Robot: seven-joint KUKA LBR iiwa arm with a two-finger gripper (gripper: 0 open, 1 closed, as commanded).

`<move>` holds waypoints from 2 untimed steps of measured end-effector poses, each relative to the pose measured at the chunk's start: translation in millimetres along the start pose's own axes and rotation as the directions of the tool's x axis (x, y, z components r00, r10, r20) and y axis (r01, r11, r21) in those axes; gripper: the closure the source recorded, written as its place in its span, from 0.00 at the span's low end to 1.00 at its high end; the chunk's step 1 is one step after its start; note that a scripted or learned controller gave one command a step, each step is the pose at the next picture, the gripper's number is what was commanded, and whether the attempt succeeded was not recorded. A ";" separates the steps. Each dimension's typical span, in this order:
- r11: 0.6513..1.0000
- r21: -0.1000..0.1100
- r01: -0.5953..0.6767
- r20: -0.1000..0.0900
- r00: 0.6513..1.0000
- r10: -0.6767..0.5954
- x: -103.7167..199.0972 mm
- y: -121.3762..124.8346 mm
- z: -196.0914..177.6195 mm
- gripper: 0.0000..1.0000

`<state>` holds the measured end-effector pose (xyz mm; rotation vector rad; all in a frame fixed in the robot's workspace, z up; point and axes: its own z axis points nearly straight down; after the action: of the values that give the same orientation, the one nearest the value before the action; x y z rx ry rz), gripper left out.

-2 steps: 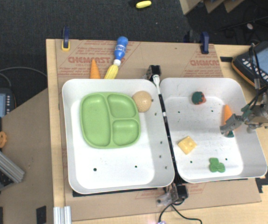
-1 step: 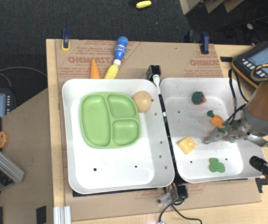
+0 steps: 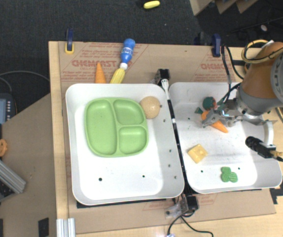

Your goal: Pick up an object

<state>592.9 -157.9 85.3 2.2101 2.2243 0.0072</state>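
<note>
The gripper sits low in the right bin, right at the orange carrot; whether it has closed on the carrot cannot be told. A teal piece lies just beside the carrot, so a grasp could slide off the tapered carrot or nudge that neighbour instead. The yellow cheese and green broccoli lie farther from the carrot, toward the bin's near edge.

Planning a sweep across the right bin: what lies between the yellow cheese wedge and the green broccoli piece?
In the camera view, only bare white bin floor separates the cheese wedge from the broccoli.
</note>
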 end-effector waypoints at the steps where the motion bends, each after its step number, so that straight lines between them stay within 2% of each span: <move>1: 1.000 0.003 -0.005 0.000 1.000 0.005 -2.5 -3.4 -10.2 1.00; 2: 1.000 0.010 -0.002 -0.003 1.000 0.002 60.0 6.3 1.2 1.00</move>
<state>598.8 -97.8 84.0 2.2189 2.2279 -0.0010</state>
